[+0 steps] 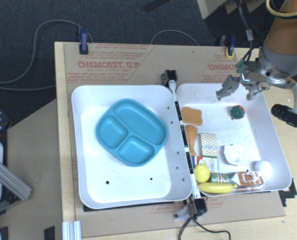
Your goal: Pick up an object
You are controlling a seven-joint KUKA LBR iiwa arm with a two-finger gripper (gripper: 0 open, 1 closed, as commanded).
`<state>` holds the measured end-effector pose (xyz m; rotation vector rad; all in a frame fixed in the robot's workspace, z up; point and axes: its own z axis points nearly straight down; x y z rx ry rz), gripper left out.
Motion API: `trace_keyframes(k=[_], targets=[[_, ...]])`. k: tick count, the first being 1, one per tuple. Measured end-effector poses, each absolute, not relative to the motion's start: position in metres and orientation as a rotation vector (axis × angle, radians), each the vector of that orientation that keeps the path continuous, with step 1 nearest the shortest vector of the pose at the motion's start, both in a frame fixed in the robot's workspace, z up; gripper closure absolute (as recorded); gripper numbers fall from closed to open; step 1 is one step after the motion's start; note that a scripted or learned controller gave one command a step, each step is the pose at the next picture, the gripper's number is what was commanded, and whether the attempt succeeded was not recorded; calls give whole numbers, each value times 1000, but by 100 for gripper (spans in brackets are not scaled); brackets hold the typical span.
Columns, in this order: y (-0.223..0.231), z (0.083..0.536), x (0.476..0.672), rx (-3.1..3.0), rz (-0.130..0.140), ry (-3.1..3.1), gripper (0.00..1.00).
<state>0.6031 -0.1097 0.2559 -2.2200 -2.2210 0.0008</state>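
Note:
My gripper (238, 90) hangs over the far edge of the right bin (276, 144), its fingers spread apart with nothing between them. Just in front of it, a small dark green ball (237, 112) lies on the bin floor, apart from the fingers. Nearer the front of that bin lie a brown flat piece (192, 116), an orange piece (190, 134), a patterned packet (208, 145), a white cup (233, 154), a white egg (262, 169), a lemon (202, 173), a banana (216, 187) and a labelled bottle (237, 178).
The left bin (88, 174) holds a blue divided plate (131, 131). A black hinge strip (181, 134) runs between the two bins. Cables and clamps sit along the bench's far edge (138, 46).

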Motion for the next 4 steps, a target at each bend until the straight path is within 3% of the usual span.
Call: trace_keyframes(k=[1,2,3,4], targets=[[-195,180,619,-2226,9,-2212,0],[-203,79,662,-2218,1,-2222,0],[-214,86,645,-2218,-5,-2221,0],[-214,96,646,-2219,-3,-2225,100]])
